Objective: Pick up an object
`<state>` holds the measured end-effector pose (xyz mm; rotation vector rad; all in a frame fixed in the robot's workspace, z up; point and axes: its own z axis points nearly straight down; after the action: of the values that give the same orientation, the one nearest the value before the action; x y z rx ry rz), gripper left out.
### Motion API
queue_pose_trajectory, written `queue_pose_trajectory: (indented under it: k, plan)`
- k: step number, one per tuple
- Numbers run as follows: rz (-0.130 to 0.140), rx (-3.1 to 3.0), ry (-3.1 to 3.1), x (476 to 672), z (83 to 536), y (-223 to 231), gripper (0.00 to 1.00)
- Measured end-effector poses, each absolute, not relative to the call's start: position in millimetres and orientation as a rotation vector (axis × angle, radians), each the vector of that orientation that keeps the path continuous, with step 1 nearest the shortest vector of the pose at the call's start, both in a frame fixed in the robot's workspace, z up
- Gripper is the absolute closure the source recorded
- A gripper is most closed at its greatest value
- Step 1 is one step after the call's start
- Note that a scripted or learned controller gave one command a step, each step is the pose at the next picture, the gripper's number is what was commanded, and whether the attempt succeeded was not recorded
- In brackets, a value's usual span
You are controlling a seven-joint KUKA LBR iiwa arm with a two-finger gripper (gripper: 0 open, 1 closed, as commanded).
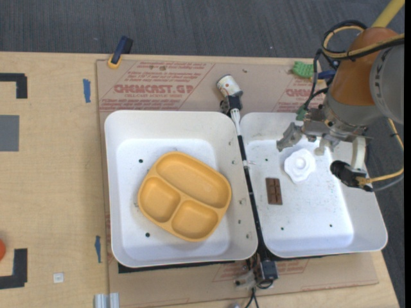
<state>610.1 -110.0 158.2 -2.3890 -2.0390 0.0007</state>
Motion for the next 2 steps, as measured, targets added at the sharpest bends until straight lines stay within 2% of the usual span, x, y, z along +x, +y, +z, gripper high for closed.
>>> queue_pose_trajectory:
  k: [1,2]
  plan:
    - [0.002,-2.506,-1.893,606.0,86.1,-148.0,0.0]
    - [-0.002,-2.278,-2.168,618.3,85.0,-185.2,0.0]
